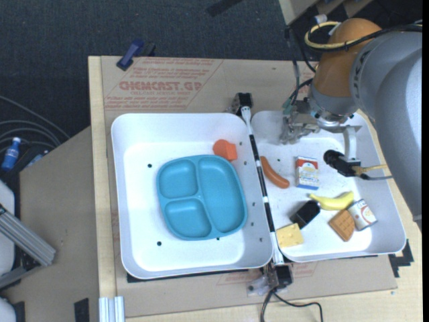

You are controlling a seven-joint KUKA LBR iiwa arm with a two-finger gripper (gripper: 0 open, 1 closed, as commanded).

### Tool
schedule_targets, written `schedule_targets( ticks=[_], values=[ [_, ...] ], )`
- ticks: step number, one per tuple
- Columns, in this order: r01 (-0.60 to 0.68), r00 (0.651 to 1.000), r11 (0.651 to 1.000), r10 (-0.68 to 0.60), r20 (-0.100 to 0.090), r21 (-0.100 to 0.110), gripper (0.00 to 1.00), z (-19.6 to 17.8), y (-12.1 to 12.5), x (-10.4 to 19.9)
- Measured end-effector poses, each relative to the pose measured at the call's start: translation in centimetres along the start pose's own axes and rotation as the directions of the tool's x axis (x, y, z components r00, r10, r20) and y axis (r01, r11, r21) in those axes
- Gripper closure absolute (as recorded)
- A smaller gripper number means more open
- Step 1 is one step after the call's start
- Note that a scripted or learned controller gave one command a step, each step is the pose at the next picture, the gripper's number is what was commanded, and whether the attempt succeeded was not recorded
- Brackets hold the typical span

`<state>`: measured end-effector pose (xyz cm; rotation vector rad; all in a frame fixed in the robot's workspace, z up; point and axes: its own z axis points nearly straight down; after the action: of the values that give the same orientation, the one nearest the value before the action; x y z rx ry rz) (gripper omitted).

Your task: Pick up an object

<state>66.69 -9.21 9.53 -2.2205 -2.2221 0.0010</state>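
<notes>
Camera view — hot dog (275, 173) lengthwise upper-left to lower-right.

You're looking at a robot lab, not a home. Left of the gripper (293, 131), two white bins (127, 200) sit on a plywood bench (100, 180) stamped with a supplier's name. Loose cables (27, 123) trail over dark carpet (80, 12) far to its left, beside aluminium framing (27, 237). The toy food just below the gripper, a banana (332, 200) and a sausage (275, 173), is test material, and the grey arm (375, 66) rises right beside it.
</notes>
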Motion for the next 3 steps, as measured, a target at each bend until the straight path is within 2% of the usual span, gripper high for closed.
schedule_targets(
  ticks=[1, 2, 3],
  values=[
    [0.0, 1.0, 1.0, 0.0, 0.0, 0.0, 0.0, 0.0, 0.0, 0.0],
    [-0.001, 1.0, 1.0, 0.001, 0.0, 0.002, 0.0, 1.1, -0.1, -0.1],
    [0.0, 1.0, 1.0, 0.0, 0.0, 0.0, 1.0, 0.0, 0.0, -0.1]
  ],
)
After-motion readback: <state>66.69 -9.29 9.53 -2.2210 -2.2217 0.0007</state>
